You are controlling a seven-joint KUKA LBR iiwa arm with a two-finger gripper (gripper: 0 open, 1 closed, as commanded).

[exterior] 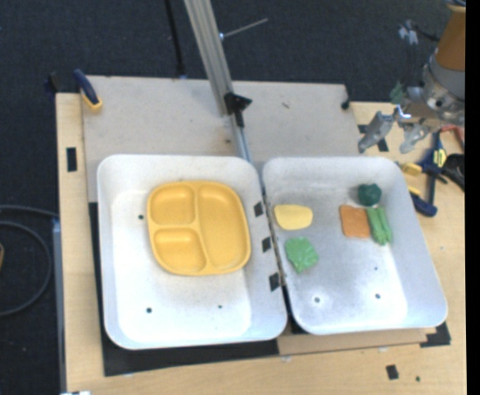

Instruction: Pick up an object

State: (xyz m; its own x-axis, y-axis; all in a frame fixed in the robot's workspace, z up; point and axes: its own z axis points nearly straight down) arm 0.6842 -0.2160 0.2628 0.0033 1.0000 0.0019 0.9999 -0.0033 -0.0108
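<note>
Nearest the camera: left bin (124, 319), white and shallow, holding a yellow three-compartment plate (198, 226) lying flat near its centre. Touching its right edge: right bin (404, 303). Inside the right bin, relative to the plate: yellow oval piece (292, 216) just right; light green lumpy piece (301, 254) below that; orange flat piece (355, 221) further right, touching a green elongated piece (379, 225); dark green round piece (369, 193) above those. Tool (394, 132) raised over the worktop (305, 109) beyond the right bin's far right corner, fingers spread apart, gripping nothing.
</note>
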